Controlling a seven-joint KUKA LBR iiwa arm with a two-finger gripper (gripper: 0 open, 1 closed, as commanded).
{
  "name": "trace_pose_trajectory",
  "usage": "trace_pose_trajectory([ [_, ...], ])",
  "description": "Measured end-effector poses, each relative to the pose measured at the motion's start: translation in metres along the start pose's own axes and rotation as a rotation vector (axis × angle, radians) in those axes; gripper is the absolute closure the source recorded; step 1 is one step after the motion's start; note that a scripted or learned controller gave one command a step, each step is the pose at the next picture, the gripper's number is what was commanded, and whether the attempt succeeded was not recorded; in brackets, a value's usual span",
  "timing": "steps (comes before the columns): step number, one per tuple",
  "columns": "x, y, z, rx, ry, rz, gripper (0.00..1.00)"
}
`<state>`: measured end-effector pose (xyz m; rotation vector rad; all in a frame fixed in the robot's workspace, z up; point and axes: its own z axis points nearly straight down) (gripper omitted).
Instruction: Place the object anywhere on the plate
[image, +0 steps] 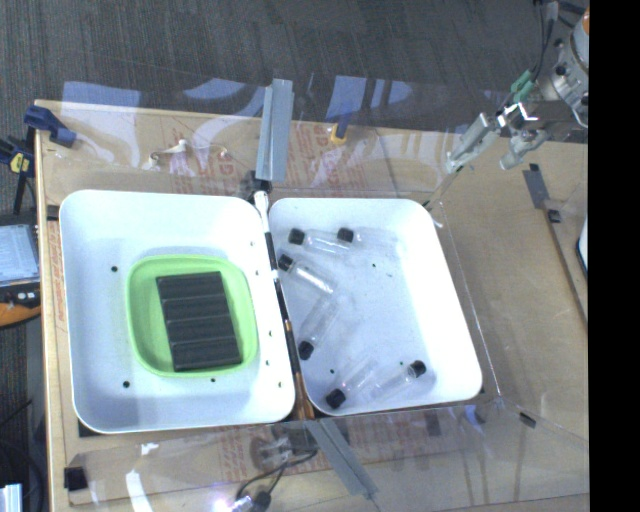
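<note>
Hovering at top right, well clear of both bins, the gripper has its fingers spread wide and holds nothing, so the pick looks not yet begun. Next move: descend into the right bin, where clear black-capped vials lie scattered, and take one. The left bin holds the green plate bearing a black ridged block.
</note>
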<state>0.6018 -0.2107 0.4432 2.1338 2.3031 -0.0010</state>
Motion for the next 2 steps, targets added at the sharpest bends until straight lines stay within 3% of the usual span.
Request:
trace_pose_trajectory([
  [1,-0.003,0.048,0.001,0.003,0.001,0.126,0.0],
  [2,0.0,0.037,0.002,0.008,0.002,0.22,0.0],
])
